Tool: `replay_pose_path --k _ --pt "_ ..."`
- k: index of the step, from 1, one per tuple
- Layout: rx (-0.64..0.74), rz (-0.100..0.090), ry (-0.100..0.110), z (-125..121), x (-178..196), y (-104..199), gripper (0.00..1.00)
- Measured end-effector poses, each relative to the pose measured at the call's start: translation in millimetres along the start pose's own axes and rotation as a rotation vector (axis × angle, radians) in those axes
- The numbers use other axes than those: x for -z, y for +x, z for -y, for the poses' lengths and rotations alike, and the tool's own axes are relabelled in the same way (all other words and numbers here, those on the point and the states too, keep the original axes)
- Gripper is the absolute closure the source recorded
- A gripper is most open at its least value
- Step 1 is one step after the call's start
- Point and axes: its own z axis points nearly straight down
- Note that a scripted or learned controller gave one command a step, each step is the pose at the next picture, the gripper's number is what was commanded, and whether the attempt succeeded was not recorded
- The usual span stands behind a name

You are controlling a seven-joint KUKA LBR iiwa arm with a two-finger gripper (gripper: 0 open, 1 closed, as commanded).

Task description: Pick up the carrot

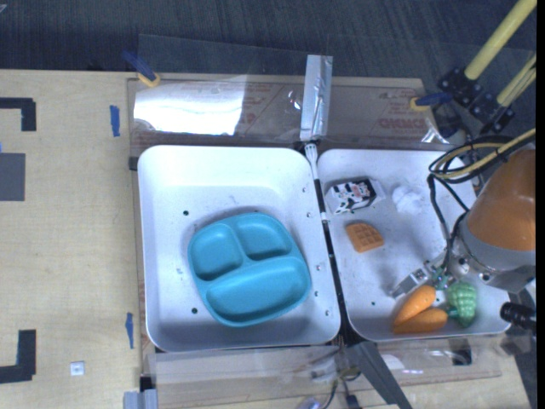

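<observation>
The carrot [419,309], orange with a green leafy top [462,302], lies in the front right corner of the right bin [375,301]. My gripper [423,278] is low over the bin, just behind the carrot's orange body and touching or nearly touching it. The grey arm with its orange band [509,216] hangs above from the right and hides the bin's right side. Nothing shows the carrot lifted; it rests on the bin floor.
In the right bin lie a black-and-white toy [352,195], an orange waffle-like piece [365,236] and a small white object [407,199]. The left bin [170,186] holds a blue divided plate [248,267]. Black cables [443,173] loop by the arm.
</observation>
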Motion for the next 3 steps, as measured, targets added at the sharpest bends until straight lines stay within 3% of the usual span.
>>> replay_pose_path --k 1,2,3 --pt "0.000 0.006 -0.005 -2 11 -1 1.00" --pt "0.000 0.005 -0.004 -2 11 -1 0.00" --pt "0.020 0.003 0.003 -5 0 11 0.00"
